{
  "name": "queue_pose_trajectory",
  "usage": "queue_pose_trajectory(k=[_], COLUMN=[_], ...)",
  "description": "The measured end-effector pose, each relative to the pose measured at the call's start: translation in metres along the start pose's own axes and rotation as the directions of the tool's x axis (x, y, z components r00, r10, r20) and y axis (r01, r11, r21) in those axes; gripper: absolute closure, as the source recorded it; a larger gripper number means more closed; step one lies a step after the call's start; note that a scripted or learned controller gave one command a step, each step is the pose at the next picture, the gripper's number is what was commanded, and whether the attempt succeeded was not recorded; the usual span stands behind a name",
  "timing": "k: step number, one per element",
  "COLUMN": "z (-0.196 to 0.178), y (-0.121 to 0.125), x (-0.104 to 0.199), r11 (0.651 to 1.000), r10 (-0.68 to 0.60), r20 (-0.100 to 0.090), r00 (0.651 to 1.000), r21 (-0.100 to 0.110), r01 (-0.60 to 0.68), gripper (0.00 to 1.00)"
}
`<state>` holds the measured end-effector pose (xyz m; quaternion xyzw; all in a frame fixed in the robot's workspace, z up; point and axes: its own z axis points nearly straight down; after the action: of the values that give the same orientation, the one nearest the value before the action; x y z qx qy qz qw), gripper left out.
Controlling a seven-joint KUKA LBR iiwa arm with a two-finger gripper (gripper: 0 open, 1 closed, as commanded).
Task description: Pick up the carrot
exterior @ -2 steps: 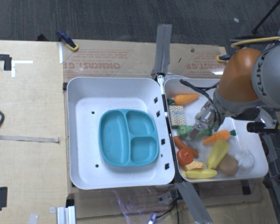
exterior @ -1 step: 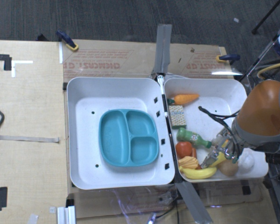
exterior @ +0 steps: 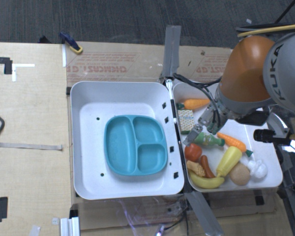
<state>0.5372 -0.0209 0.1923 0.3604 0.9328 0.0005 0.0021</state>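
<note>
Two orange carrot-like pieces lie in the right bin (exterior: 265, 181). One carrot (exterior: 197, 103) rests near the bin's back left corner, green end to the left. A second carrot (exterior: 232, 141) lies slantwise in the middle, its green top toward the lower right. My gripper (exterior: 195, 132) hangs low over the left side of this bin, between the two carrots. It sits just over the left end of a green vegetable (exterior: 210, 140). The grey and orange wrist (exterior: 246, 73) hides part of the bin's back.
The left bin (exterior: 83, 146) holds a blue divided plate (exterior: 136, 145). Around the gripper lie a tan cracker (exterior: 185, 120), a tomato (exterior: 192, 152), a red sausage (exterior: 207, 166), a banana (exterior: 206, 182), a yellow squash (exterior: 227, 161), a potato (exterior: 240, 174) and white garlic (exterior: 258, 168).
</note>
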Motion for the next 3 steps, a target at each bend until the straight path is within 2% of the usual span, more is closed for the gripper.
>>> queue_pose_trajectory(k=[1, 2, 3], z=[0.046, 0.1, 0.101], y=[-0.067, -0.119, -0.1], x=[-0.055, -0.071, -0.099], r11=[0.994, 0.999, 0.784], r10=[-0.106, -0.038, 0.621], r20=[-0.002, -0.001, 0.001], r00=[0.994, 0.999, 0.784], r21=[0.002, 0.002, 0.004], r01=[0.106, 0.038, -0.621], gripper=[0.0, 0.0, 0.0])
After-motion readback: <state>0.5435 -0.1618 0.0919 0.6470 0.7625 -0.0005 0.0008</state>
